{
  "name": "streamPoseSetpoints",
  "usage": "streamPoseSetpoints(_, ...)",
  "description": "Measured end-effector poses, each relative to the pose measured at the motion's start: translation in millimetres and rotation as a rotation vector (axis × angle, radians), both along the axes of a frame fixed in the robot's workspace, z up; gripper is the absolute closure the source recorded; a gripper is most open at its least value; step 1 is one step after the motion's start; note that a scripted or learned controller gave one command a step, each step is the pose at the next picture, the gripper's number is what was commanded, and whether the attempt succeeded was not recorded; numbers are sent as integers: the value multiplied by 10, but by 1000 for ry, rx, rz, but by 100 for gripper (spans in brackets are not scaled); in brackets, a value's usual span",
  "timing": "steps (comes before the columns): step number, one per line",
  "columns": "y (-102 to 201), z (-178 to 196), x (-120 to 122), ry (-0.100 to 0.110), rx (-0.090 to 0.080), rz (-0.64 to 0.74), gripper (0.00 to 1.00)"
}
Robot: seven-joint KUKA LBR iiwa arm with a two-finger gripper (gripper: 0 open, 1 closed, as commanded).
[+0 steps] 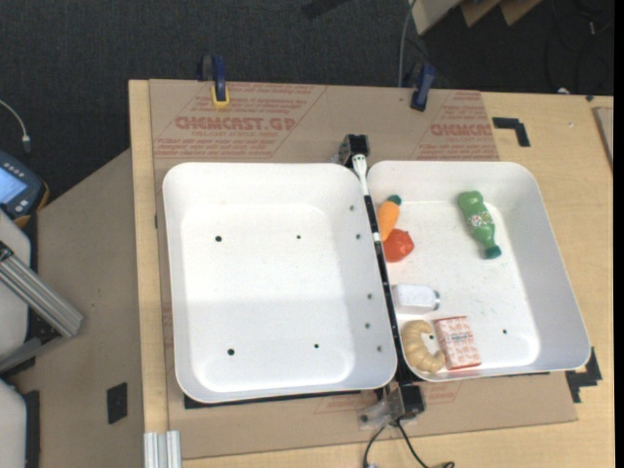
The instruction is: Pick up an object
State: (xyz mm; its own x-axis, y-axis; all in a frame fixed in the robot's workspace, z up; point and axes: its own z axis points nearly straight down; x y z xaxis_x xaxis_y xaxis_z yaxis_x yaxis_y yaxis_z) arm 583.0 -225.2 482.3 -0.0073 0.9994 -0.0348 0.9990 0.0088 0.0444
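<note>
Croissant (421,347) touches carton (457,343); green bottle (479,223) well apart.

Smooth, seemingly plastic white bins (195,261)

Two shallow white bins sit side by side on the worktop (97,261): the left bin (185,261) and the right bin (556,291). I count five small things, all lying in the right one: one green bottle (479,223), one orange carrot (389,215) with a red piece (398,247) just below it, one small white block (413,297), one tan pastry (423,347) curled like a croissant, and one pink-and-white carton (456,343) touching it. At the far edge of the brown board (292,115) under the bins there are two clamps, one with a yellow jaw (218,83) and one blue (421,86)
</note>
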Motion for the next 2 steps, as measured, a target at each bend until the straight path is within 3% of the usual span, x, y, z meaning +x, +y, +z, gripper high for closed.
streamPoseSetpoints(1, -1, 110, 7, -5, -4, 1, 100)
streamPoseSetpoints(2, 15, 347, -201, 38, 31, -8, 100)
